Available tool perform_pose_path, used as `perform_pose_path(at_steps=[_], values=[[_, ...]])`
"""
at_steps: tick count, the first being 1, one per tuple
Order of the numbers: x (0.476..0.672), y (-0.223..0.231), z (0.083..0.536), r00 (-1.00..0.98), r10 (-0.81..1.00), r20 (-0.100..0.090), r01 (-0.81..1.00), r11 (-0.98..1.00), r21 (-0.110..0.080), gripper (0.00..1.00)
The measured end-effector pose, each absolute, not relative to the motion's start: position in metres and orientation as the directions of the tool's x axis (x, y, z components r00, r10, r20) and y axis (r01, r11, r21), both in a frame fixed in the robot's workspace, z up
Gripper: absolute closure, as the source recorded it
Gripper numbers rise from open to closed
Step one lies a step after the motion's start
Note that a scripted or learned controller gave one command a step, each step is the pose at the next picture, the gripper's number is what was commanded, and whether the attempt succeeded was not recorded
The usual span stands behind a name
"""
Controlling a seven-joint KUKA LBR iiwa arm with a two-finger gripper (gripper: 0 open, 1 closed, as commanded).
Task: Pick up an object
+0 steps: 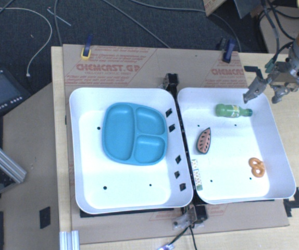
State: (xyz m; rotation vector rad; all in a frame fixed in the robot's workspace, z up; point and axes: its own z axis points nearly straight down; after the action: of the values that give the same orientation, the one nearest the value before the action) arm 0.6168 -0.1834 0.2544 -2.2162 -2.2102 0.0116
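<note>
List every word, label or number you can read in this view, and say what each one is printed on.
"GIGMCAST.GP" or close to it, in red print on the cardboard sheet behind the left bin; the letters are blurred, so the reading is unsure.
Red print repeats behind the right bin: too blurred to read.
The green bottle shows a label: too small to read.

Blue divided plate [134, 134], green bottle [232, 111], orange pretzel [257, 167], white bins [84, 139].
</note>
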Motion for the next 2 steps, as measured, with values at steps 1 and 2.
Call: perform_pose_path(at_steps=[1,2], values=[[0.619,-0.183,0.262,0.0,1.0,0.0,1.0,0.0,0.0,0.0],[0.621,-0.173,0.211,-0.002,1.0,0.002,1.0,0.002,-0.005,0.0]])
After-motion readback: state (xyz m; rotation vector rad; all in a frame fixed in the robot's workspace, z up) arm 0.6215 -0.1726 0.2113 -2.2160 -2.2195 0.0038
